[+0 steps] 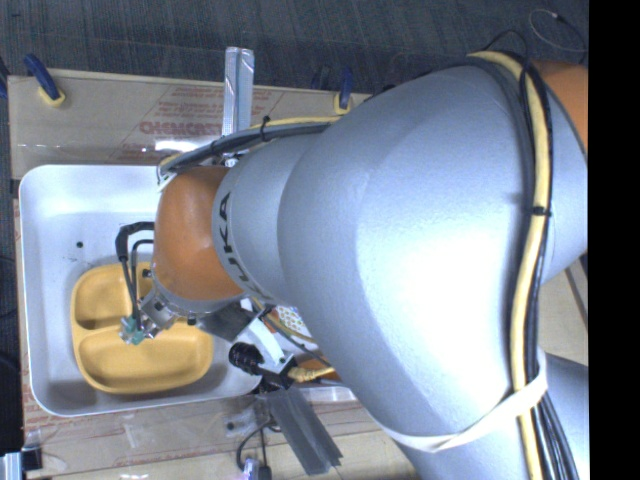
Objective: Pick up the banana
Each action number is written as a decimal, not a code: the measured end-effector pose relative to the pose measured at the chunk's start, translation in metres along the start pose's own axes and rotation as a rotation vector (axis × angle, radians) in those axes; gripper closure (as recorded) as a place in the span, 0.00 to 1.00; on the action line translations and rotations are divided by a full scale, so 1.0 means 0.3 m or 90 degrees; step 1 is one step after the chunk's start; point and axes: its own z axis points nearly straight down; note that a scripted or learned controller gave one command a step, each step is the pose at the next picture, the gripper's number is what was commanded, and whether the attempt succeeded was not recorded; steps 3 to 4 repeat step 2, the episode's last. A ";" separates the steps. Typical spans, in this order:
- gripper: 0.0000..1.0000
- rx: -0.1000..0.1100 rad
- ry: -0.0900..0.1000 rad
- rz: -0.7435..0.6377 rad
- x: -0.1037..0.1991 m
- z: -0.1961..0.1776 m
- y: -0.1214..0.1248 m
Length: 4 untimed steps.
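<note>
Grey arm (400,248) over white bin (45,268) — banana orientation hidden.

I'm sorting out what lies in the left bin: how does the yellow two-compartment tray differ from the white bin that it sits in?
The yellow tray is mustard yellow; the white bin is plain white. The tray is the smaller, lying in the bin's near part, while the bin's floor stretches on beyond it. The tray is split into two compartments; the bin is one open basin. Both are shallow with rounded corners.
</note>
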 end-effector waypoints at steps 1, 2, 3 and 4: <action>1.00 0.005 0.009 0.013 0.100 -0.346 0.069; 0.00 0.005 0.009 0.013 0.100 -0.346 0.069; 0.00 0.005 0.009 0.013 0.100 -0.346 0.069; 0.00 0.005 0.009 0.013 0.100 -0.346 0.069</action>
